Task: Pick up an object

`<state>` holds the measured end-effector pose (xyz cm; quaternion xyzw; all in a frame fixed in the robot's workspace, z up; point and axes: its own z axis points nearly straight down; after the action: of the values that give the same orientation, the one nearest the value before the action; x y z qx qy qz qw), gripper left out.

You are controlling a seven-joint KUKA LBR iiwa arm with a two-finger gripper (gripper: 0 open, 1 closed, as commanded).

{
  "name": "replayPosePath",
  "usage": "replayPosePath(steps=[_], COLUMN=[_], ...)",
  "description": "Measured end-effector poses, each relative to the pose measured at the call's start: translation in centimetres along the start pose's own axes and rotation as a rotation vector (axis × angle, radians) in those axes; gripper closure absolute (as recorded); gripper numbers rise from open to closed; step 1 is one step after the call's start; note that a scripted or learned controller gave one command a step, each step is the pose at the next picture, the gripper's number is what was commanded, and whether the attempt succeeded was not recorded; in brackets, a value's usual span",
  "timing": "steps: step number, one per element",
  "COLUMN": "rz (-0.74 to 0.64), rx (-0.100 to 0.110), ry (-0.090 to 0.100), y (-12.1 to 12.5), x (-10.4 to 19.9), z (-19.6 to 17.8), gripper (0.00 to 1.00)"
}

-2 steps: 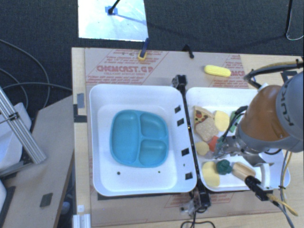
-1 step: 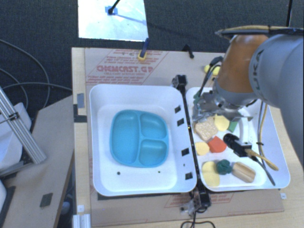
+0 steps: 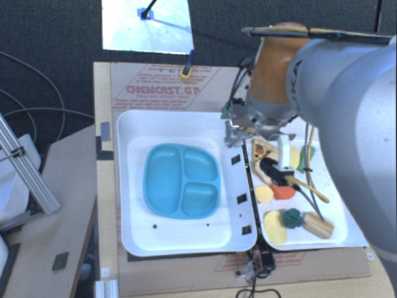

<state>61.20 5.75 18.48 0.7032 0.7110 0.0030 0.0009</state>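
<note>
Hanging over the far inner corner of the right bin (image 3: pixel 356 238), the tool (image 3: pixel 268 143) sits low above the clutter, close beside the wall shared with the left bin (image 3: pixel 130 166). Whether it is spread or closed cannot be told, as the wrist masks its end.

Candidate objects lie in the right bin, all toward the near edge of the worktop (image 3: pixel 155 82) from the tool. Nearest, just below it, is a black piece (image 3: pixel 273 169), with a red piece (image 3: pixel 285 192) touching its near end. A yellow disc (image 3: pixel 265 195) lies beside these against the shared wall. Farther toward the near edge lie a green lump (image 3: pixel 291 218) and a wooden cylinder (image 3: pixel 319 226), the cylinder's long axis running diagonally toward the near right corner.

Judgement: the coming move is a short descent or a small shift toward the near edge.

The blue divided tray (image 3: pixel 182 180) in the left bin lies well apart.
</note>
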Motion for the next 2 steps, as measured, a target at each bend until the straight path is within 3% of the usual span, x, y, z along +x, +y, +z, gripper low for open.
replayPosePath(steps=[1, 2], rz=[0.001, 0.003], rx=[0.001, 0.010], ry=[0.001, -0.002], y=[5.9, 0.3], x=[6.6, 9.2], z=[5.2, 6.7], gripper=[1.00, 1.00])
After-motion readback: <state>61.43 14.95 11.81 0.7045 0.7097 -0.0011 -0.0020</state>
